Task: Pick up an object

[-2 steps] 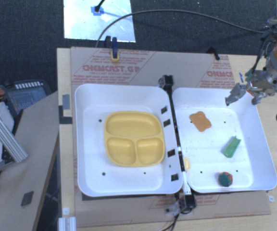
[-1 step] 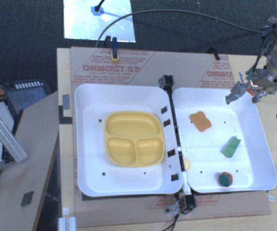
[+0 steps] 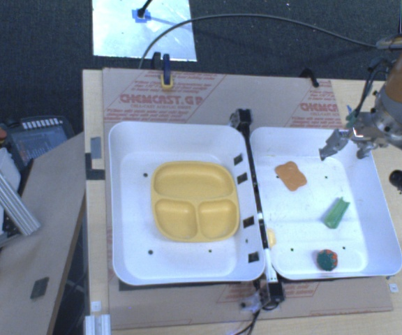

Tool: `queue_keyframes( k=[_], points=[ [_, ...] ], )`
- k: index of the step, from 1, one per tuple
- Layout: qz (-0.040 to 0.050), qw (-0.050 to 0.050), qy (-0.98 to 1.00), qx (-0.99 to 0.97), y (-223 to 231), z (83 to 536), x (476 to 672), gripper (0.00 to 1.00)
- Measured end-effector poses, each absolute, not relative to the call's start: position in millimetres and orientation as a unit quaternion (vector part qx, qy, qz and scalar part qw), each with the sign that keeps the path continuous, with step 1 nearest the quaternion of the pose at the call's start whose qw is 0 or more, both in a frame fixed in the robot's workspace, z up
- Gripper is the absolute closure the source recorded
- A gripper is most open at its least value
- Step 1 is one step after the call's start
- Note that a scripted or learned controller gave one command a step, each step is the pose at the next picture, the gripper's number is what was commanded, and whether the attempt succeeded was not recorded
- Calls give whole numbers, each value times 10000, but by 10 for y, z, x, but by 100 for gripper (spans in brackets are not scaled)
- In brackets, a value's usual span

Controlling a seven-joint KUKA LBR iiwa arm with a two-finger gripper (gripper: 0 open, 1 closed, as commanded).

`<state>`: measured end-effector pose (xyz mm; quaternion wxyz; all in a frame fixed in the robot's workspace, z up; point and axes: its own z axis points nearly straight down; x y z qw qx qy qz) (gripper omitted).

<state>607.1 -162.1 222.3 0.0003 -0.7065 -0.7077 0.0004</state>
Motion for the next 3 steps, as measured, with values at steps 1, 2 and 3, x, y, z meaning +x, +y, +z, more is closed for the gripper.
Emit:
queue_keyframes(
  k=[1, 2, 3],
  points=[
    [10, 16, -7075, -7067, -1586, 1621, 6004, 0],
    [5, 6, -7076, -7066, -1575, 1204, 6009, 0],
    [-11, -23, -7077, -7065, -1582, 1339, 6027, 100]
  ],
)
